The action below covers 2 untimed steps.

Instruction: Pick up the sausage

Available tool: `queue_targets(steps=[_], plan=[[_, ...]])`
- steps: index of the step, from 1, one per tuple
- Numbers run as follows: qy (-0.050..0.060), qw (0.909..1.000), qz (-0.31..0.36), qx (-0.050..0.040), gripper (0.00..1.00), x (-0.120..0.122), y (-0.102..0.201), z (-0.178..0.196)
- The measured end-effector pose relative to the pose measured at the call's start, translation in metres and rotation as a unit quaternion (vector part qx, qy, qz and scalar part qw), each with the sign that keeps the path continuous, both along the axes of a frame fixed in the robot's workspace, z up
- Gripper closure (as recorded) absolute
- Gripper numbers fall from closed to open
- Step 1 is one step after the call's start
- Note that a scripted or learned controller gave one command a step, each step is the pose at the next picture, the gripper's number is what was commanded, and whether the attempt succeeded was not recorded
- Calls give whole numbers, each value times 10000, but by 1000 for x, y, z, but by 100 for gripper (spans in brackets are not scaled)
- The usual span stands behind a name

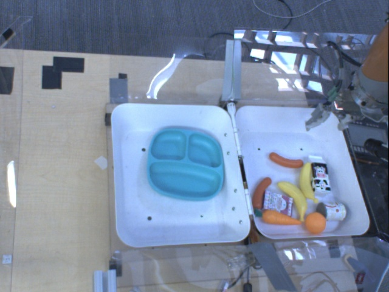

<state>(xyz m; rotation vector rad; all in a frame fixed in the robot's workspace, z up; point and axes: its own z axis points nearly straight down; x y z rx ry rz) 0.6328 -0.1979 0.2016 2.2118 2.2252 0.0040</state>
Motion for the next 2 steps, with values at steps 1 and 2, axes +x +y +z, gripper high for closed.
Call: queue_targets(steps=[1,2], plan=[[-27,9884,1521,-16,0,-18,20,-113],[-35,9789,2042,-11,0,-57,74,-112]])
